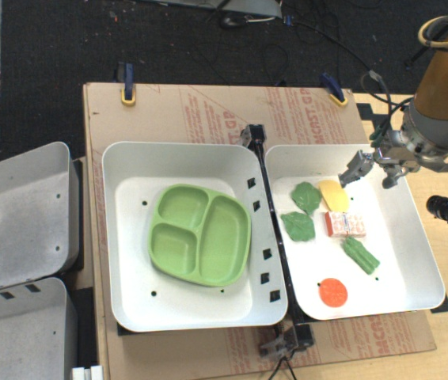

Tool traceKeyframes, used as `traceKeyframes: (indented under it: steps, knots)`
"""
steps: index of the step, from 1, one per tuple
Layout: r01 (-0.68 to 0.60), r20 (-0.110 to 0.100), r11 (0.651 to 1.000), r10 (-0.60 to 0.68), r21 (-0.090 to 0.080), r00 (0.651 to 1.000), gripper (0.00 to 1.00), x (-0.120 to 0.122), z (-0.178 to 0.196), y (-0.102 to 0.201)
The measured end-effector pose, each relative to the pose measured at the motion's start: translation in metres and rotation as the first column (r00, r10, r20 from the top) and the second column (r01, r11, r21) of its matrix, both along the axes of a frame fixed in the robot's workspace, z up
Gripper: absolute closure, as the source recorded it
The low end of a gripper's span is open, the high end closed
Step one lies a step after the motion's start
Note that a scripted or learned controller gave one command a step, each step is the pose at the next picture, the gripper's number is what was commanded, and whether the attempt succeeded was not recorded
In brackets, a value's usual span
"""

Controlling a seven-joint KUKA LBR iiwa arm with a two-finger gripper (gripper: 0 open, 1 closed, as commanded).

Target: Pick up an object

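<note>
Both shallow white bins, the left bin [129,212] and the right bin [406,236], look like smooth moulded plastic with a soft, satin sheen. The light green three-compartment plastic tray [200,234] in the left bin is smooth and slightly glossy. Under the bins lies a flat brown cardboard sheet [208,109], matt, printed with faded red lettering. The small round orange disc [333,292] near the front of the right bin appears matt. The grey metal hand [373,167] has a dull finish; the arm's orange band [446,74] above it shines faintly.
</note>
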State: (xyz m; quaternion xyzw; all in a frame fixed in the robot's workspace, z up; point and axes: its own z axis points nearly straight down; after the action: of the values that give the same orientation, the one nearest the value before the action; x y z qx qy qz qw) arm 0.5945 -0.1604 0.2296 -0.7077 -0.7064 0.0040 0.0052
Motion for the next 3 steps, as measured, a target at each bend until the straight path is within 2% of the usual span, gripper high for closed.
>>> traceKeyframes:
  steps: [1,3]
  knots:
    - [-0.003,0.013,1.000,0.003,-0.002,1.000,0.00,0.003,0.008,0.001]
    - [-0.001,0.010,1.000,0.001,-0.002,1.000,0.00,0.016,-0.097,-0.006]
